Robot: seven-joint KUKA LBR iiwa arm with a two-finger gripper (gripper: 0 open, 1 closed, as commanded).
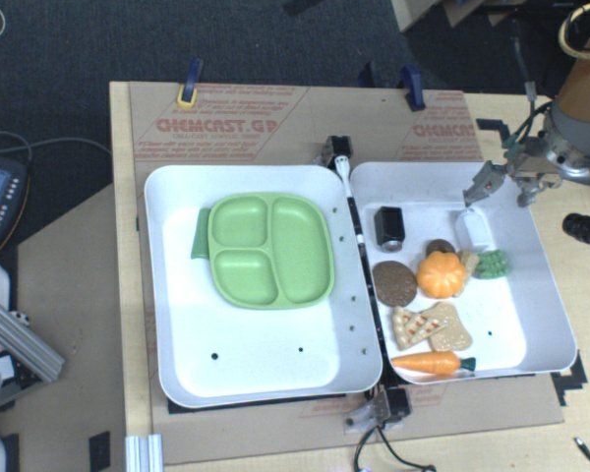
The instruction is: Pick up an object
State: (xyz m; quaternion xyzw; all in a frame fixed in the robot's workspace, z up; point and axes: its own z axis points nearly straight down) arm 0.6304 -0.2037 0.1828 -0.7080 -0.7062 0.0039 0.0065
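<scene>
Now the gripper hangs with fingers spread and nothing between them, over the right bin's back edge; the small white block lies just below. Best straddle it squarely before closing.

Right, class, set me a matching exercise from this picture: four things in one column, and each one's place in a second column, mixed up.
Things:
1. green divided plate
2. carrot
3. small pumpkin
4. end effector

Places:
A. near front edge of the right bin
B. in the left bin
C. above the right bin's far right corner
D. middle of the right bin, beside a brown patty

Pairs: 1-B, 2-A, 3-D, 4-C
</scene>
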